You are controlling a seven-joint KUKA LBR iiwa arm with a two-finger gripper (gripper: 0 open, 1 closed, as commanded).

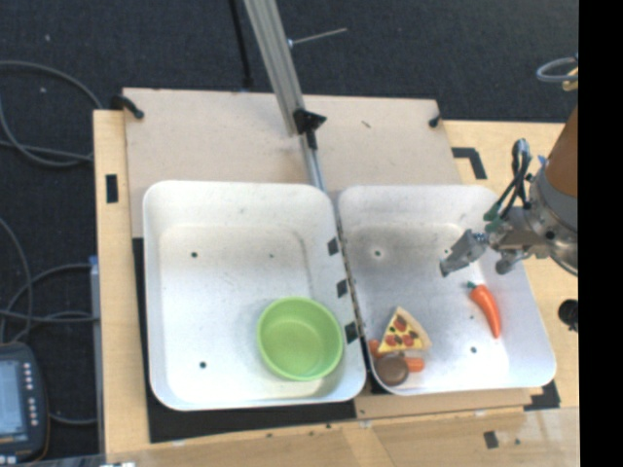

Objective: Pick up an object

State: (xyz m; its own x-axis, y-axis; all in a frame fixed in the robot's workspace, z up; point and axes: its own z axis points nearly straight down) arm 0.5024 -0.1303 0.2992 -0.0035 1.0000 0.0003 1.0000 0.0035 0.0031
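My gripper (484,258) hovers over the right side of the right bin (428,207), its two fingers spread open with nothing between them. Just below it an orange toy carrot (486,309) lies on the bin floor, apart from the fingers. At the bin's front left lies a toy pizza slice (402,331). A brown round piece (392,369) and a small orange piece (417,364) sit in front of the slice. A green bowl (300,337) stands at the front right of the left bin (195,222).
A slanted metal rail (277,61) runs from the top down to the seam between the bins. The arm's grey body (560,197) comes in at the right edge over the bench. Cables lie on the dark floor at left.
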